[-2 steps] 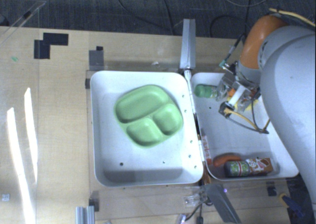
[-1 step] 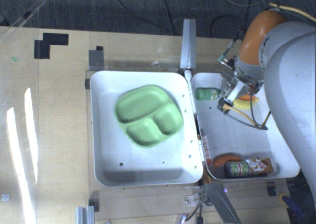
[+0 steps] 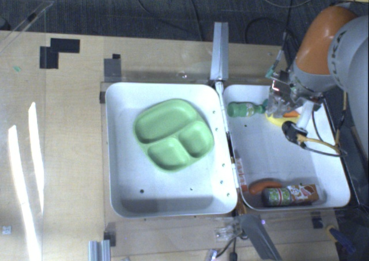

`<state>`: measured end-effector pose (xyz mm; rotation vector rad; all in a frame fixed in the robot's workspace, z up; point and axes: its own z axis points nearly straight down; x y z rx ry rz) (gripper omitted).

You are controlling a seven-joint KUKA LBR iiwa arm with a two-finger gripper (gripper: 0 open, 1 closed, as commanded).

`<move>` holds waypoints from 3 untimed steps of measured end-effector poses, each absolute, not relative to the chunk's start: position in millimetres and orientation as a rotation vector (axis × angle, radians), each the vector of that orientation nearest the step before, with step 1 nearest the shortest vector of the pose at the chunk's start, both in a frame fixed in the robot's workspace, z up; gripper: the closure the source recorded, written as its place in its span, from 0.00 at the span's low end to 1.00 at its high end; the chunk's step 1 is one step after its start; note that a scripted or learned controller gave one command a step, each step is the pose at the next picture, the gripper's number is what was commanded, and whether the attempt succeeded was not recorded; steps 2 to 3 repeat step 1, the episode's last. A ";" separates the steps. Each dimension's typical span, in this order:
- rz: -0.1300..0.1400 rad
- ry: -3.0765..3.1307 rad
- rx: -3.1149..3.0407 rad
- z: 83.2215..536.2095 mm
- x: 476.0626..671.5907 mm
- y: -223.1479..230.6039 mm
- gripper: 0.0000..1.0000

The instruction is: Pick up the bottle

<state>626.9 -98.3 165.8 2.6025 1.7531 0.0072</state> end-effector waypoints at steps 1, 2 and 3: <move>0.007 1.753 2.603 165.8 626.8 -98.4 0.00; 0.007 1.753 2.603 165.8 626.8 -98.4 0.00; 0.007 1.753 2.603 165.8 626.8 -98.4 0.00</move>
